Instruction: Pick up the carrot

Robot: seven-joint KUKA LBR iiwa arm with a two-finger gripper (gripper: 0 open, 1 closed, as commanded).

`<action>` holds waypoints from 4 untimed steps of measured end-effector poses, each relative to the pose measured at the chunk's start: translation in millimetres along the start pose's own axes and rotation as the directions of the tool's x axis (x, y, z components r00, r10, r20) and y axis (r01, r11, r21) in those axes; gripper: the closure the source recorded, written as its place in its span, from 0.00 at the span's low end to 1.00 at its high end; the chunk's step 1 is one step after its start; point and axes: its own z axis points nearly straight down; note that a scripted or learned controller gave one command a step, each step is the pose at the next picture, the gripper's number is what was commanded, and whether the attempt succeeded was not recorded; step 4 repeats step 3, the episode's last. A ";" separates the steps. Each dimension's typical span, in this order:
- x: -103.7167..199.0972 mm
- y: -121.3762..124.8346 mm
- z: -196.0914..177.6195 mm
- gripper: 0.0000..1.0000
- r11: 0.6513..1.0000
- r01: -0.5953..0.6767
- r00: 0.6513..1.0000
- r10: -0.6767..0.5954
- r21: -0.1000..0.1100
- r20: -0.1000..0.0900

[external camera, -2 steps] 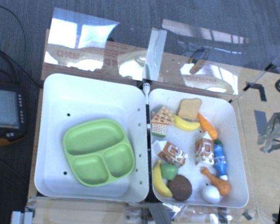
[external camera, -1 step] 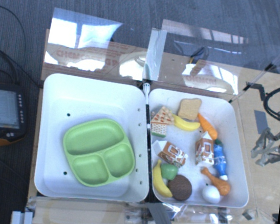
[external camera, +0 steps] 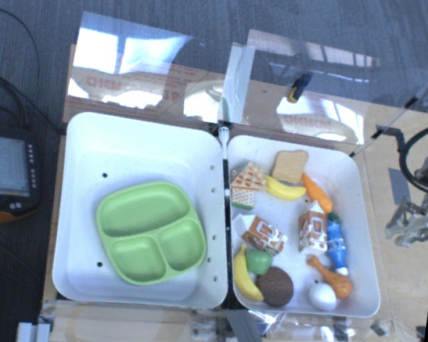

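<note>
The carrot is a small orange piece lying at a slant in the upper right part of the right bin. It rests just right of a yellow banana and below a slice of bread. My gripper hangs outside the right bin, over the wooden bench beyond its right wall. It is well to the right of the carrot and touches nothing.
The right bin also holds a waffle piece, two small cartons, a blue bottle, a drumstick, a white egg, a brown ball and a second banana. A green divided plate lies in the left bin.
</note>
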 end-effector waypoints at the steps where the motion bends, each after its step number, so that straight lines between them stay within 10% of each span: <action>1: 11.9 18.2 4.7 1.00 0.931 0.365 0.931 -0.365 -0.002 0.000; 2: 11.9 19.3 63.6 1.00 0.609 0.793 0.609 -0.793 -0.004 0.005; 4: 9.6 19.1 54.6 1.00 0.610 0.792 0.610 -0.792 -0.003 0.008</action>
